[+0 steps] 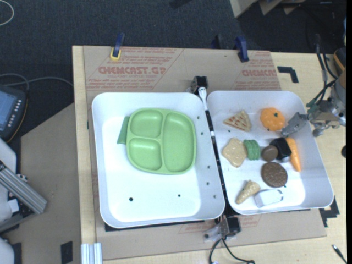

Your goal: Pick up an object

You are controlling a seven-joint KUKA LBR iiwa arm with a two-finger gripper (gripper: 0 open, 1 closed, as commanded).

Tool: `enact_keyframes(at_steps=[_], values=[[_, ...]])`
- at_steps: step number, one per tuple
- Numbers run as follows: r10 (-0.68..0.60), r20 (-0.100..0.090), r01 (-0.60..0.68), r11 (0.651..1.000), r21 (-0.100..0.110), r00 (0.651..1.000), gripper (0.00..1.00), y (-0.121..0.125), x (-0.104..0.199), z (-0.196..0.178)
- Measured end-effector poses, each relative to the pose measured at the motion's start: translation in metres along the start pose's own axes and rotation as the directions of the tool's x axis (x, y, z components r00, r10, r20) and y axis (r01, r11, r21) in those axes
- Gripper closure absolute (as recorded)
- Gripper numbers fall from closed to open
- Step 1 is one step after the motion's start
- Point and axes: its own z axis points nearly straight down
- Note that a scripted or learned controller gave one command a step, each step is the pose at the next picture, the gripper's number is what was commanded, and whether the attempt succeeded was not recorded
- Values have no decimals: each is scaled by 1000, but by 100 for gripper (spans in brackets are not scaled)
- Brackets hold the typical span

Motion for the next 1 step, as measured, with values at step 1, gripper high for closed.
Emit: enact_keyframes(at_steps=[1], values=[[-4,4,4,1000,-14,1000,0,3,0,-8]])
